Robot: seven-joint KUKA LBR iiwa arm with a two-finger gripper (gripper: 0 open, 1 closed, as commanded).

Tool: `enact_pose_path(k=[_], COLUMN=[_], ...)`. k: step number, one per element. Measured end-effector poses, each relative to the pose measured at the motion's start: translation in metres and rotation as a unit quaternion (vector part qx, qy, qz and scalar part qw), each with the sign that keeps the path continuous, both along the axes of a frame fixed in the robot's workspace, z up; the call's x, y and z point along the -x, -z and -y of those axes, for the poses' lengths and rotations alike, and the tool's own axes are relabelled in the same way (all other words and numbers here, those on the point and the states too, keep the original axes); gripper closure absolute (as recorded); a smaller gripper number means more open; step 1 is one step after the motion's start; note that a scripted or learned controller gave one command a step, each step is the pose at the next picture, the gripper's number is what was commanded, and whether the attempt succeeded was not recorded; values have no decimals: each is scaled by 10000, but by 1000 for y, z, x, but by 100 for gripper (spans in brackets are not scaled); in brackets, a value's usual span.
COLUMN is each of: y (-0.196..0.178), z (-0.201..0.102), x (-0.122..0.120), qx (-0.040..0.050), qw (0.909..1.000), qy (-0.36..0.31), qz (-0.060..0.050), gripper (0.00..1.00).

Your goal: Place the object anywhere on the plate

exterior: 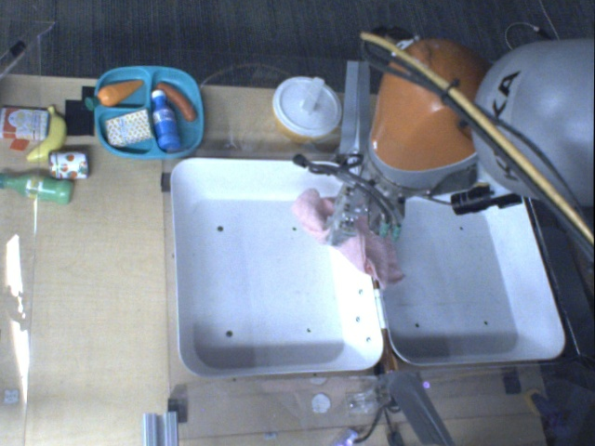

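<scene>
Draping from tool [358, 214], pink cloth [358, 240], two white bins [270, 342], wooden bench [84, 323]

The surface [93, 295] is pale wood, with a wide bare stretch on the left. Two shallow white bins sit on it side by side: the left bin [270, 342] takes up the middle, and the right bin [483, 333] touches it along their shared edge. At the far left, a blue divided tray [191, 119] rests just beyond the left bin's far corner. Left of the tray, a yellow banana [51, 136], a small box [20, 124], a little printed can [68, 164] lying on its side and a green bottle [37, 188] lie close together. A yellow cup with a white lid [308, 106] stands just beyond the left bin's far rim.
</scene>
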State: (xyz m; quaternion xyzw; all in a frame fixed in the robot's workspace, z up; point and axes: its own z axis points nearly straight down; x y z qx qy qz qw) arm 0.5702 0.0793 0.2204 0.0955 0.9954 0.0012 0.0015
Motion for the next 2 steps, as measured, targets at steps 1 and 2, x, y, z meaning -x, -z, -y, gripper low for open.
enact_pose_path(k=[1,2], y=[-4,-4], z=[-35,-35], x=[36,36], qx=[1,1], qw=[9955,9955], qy=[-945,-943], qz=[2,4], gripper=[100,0])
